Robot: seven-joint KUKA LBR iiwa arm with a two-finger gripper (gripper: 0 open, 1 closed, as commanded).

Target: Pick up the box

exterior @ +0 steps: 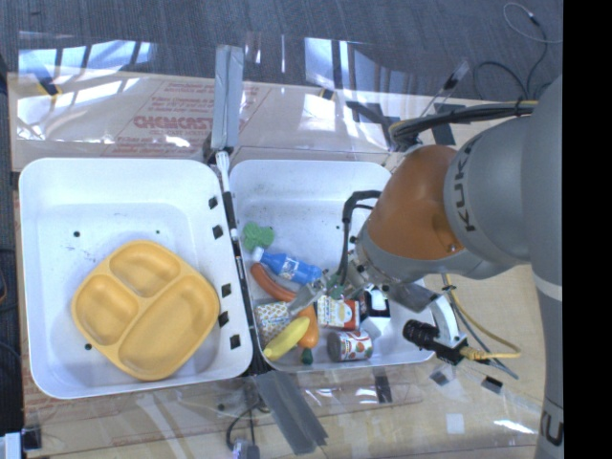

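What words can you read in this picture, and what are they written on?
"KUKA": only the letters "KU" show clearly, in dark letters on the grey arm.
Red print, seen reversed, on the clear sheet behind the bins: too blurred to read.
Label on the small box in the right bin: too small to read.
Label on the can: too small to read.

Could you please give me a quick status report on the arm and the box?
Hand low in the right bin, over the pile. Box just below it, not lifted. Crowded by can, banana, blue bottle.
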